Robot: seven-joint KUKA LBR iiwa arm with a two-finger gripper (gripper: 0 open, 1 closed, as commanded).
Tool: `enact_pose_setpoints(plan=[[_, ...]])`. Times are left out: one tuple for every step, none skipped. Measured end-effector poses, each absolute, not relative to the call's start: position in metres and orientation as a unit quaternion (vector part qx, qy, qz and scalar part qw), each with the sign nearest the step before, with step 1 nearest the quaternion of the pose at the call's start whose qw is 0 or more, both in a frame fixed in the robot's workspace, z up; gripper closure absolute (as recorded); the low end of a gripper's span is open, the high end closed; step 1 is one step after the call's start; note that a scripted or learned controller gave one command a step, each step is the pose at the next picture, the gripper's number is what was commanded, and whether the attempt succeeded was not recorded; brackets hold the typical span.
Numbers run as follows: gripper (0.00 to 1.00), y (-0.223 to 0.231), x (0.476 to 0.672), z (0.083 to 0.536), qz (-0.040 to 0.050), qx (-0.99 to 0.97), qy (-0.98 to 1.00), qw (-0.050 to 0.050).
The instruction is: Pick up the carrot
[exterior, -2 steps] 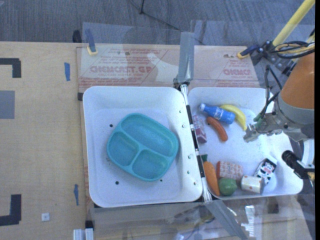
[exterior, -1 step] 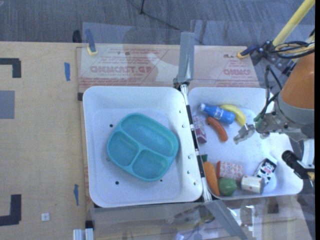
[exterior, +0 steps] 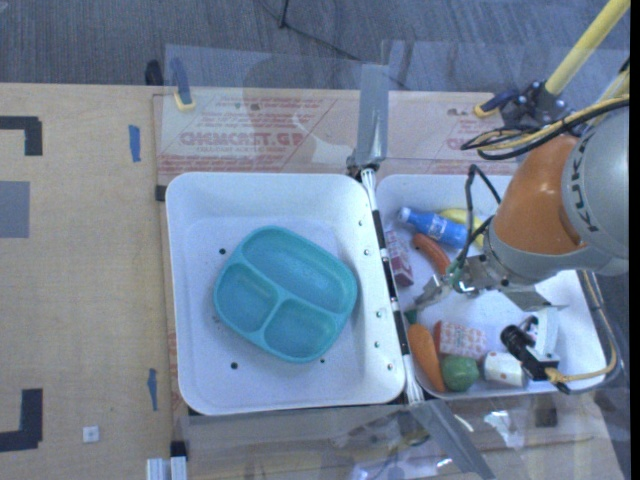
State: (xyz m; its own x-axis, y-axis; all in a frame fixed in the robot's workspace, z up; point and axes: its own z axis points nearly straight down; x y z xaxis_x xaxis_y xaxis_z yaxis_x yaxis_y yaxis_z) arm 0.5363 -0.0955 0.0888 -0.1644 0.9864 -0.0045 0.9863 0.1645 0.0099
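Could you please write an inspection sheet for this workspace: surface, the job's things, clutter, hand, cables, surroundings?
Surface: wooden bench bearing two white bins, left bin and right bin.
Job's things: carrot lies at the right bin's lower left, by the dividing wall, untouched.
Clutter: teal divided plate in the left bin; in the right bin a blue bottle, an orange-red piece, a green ball, a small packet.
Hand: hand hangs over the right bin's left part, above the carrot in the view; nothing seen between its fingers.
Cables: black cables over the arm; a yellow one at the bin's lower right.
Surroundings: grey carpet, blue tape marks.
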Motion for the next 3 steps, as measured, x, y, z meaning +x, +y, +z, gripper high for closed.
enact_pose_setpoints(plan=[[0.00, -0.112, 0.594, 0.088, 0.0015, 0.518, 0.855, 0.005], [1.00, -0.113, 0.596, 0.101, 0.0024, 0.519, 0.855, 0.010], [1.00, -0.036, 0.539, 0.185, 0.0002, 0.596, 0.803, 0.000]])
